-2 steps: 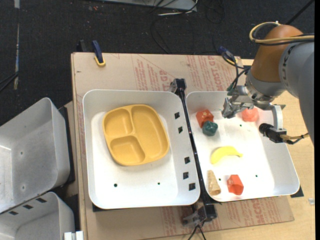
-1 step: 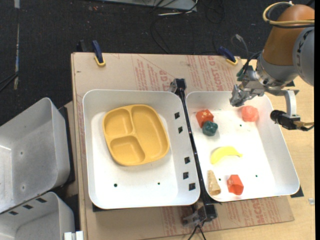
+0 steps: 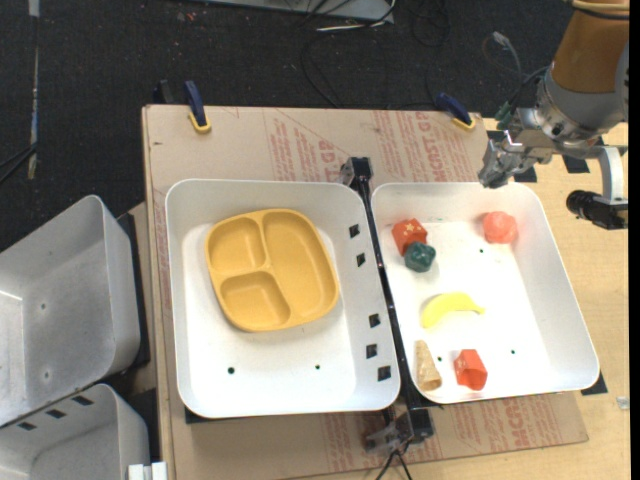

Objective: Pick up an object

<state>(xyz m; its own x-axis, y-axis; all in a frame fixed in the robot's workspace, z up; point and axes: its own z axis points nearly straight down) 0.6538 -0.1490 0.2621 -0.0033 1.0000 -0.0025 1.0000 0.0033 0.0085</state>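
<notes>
While the gripper (image 3: 497,173) is hanging over the far rim of the right bin (image 3: 560,298), whether it is open or closed cannot be told. Nearest below it the pink object (image 3: 500,227) is lying, with the banana (image 3: 450,309) farther down.

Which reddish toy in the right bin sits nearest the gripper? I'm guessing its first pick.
The pink one, in the bin's far right corner just below the gripper. The red-orange toy lies further left; the red block lies at the near edge.
</notes>
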